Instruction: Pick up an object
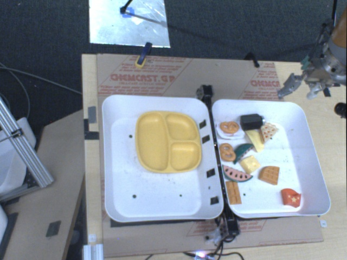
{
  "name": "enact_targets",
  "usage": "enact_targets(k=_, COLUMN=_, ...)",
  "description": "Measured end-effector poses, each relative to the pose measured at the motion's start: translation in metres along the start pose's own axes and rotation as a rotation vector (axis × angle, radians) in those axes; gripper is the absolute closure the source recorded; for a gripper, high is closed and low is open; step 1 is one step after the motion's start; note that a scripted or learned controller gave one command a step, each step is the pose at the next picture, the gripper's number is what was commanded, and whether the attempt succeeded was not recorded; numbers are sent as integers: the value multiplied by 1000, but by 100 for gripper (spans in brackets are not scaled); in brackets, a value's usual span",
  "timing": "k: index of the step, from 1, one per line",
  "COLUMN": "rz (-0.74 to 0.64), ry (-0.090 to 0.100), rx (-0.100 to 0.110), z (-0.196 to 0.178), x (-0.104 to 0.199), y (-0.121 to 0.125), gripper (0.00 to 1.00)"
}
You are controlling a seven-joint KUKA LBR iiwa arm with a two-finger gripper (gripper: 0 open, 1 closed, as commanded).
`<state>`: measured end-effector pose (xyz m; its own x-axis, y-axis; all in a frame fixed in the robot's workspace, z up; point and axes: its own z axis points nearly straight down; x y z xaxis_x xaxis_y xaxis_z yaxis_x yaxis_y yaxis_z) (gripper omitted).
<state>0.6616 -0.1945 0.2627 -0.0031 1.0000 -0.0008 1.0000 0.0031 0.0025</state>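
The right bin point(306, 145) holds several toy foods. Among them are a black block point(251, 121), two pretzels point(229, 127) point(226, 151), a yellow cheese wedge point(256, 140), a watermelon slice point(237, 173), a waffle piece point(269, 175), a cracker point(233, 192) and a red piece point(290, 197). My gripper point(301, 89) hovers at the upper right, above the bin's far right corner and away from the food. Its fingers point(286, 86) are spread open with nothing between them.
The left bin point(116, 161) carries a yellow divided plate point(167, 141). Black clips run along the seam between the bins point(211, 145). A shiny sheet point(130, 15) lies on the floor behind the bench, and a metal frame point(21, 145) stands at the left.
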Motion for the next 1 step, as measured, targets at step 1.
enact_targets(k=1, rz=2, ry=3, rx=9, z=115, x=14, y=-17, gripper=0)
